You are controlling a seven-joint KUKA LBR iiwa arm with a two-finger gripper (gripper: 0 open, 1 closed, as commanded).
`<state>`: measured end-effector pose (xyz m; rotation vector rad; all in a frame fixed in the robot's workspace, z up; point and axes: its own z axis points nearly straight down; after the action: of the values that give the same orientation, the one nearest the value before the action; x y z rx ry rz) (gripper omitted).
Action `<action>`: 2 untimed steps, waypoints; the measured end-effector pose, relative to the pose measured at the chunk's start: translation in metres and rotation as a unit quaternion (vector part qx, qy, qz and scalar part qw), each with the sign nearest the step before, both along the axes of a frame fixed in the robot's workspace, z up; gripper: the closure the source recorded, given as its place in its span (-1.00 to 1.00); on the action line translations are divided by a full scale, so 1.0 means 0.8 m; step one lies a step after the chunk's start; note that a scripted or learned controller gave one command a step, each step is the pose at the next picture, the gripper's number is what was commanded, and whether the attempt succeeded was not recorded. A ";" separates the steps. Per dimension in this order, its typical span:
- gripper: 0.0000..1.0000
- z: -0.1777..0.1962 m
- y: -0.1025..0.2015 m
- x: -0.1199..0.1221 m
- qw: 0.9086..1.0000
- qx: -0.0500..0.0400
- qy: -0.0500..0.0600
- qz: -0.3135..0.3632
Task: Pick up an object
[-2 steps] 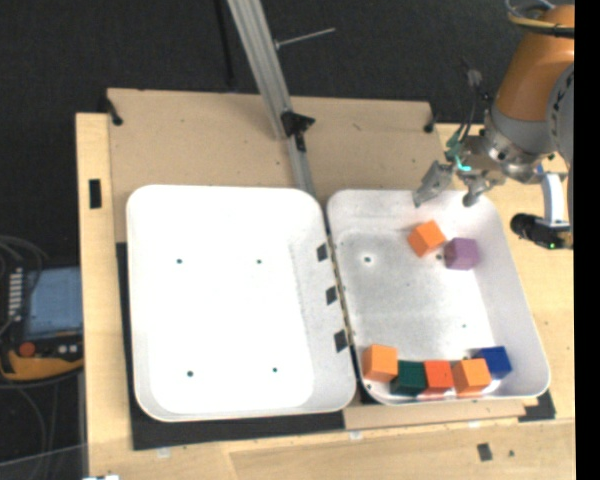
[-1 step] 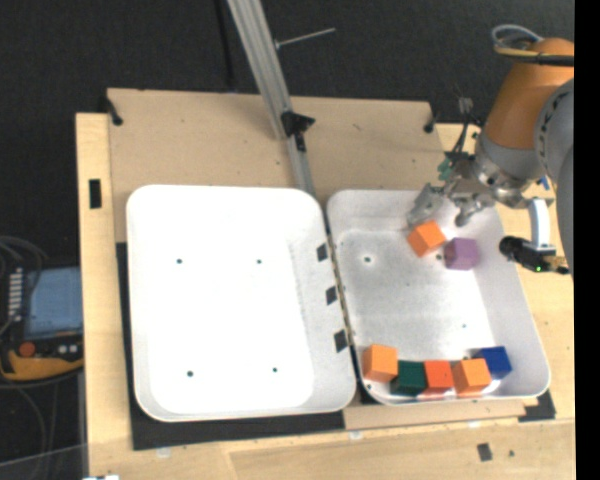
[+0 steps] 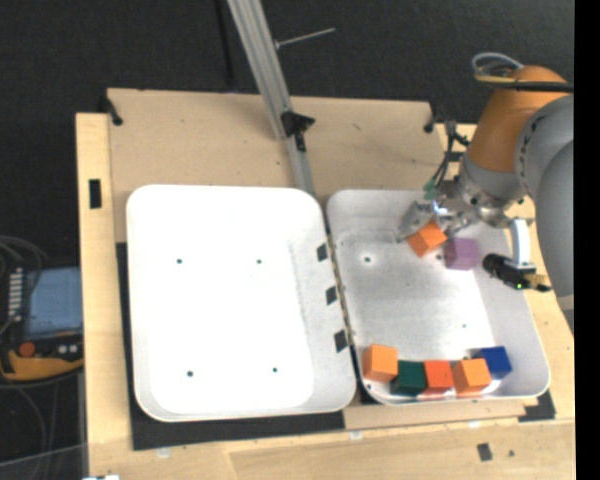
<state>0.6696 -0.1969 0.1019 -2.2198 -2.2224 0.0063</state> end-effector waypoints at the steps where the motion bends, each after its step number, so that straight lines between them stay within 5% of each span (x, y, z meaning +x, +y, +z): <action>1: 1.00 0.019 -0.002 0.002 1.000 -0.002 -0.003 0.001; 2: 1.00 0.075 -0.002 0.000 1.000 0.001 -0.004 -0.001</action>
<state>0.6696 -0.1982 0.1616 -2.2249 -2.2239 -0.0059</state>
